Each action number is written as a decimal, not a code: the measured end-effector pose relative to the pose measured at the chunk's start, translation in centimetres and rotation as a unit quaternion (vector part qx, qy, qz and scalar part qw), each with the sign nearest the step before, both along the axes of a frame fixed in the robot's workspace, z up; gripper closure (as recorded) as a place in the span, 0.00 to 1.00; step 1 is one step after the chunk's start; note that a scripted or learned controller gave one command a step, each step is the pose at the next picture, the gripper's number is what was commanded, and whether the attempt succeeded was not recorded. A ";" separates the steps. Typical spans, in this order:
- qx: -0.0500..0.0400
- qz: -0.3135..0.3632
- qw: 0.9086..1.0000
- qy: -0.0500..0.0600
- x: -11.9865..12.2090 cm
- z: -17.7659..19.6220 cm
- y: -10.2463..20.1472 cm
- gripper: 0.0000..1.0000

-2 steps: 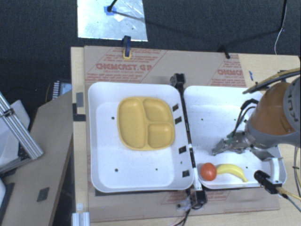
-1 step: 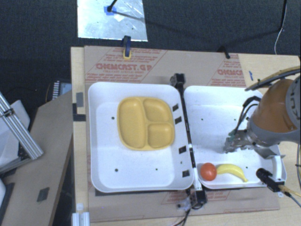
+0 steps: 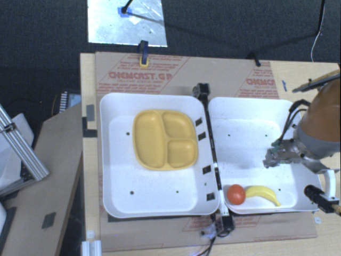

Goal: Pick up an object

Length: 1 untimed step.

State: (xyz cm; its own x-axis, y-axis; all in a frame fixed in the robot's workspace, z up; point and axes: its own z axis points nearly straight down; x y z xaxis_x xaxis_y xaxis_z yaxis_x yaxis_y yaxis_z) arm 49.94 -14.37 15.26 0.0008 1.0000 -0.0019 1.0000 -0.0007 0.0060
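Note:
A yellow banana (image 3: 263,193) lies at the front of the right bin (image 3: 242,119), with a red tomato-like ball (image 3: 236,194) touching its left end. My gripper (image 3: 278,157) hangs over the right side of that bin, a short way behind and right of the banana. Nothing shows between its fingers. The arm's orange band (image 3: 322,119) sits above the wrist at the right edge.
The left bin (image 3: 114,191) holds a yellow three-compartment plate (image 3: 163,139). A black divider with clips (image 3: 209,143) runs between the bins. Cardboard lies under both bins, and a metal sheet (image 3: 127,15) lies on the floor behind the bench.

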 end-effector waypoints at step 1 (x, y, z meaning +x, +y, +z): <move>0.000 0.002 1.000 0.000 0.3 4.5 -0.6 1.00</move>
State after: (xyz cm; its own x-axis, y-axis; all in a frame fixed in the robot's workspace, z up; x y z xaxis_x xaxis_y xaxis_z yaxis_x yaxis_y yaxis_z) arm 50.25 -14.95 19.74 -0.0035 1.0000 -0.0023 1.0000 0.0036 0.0070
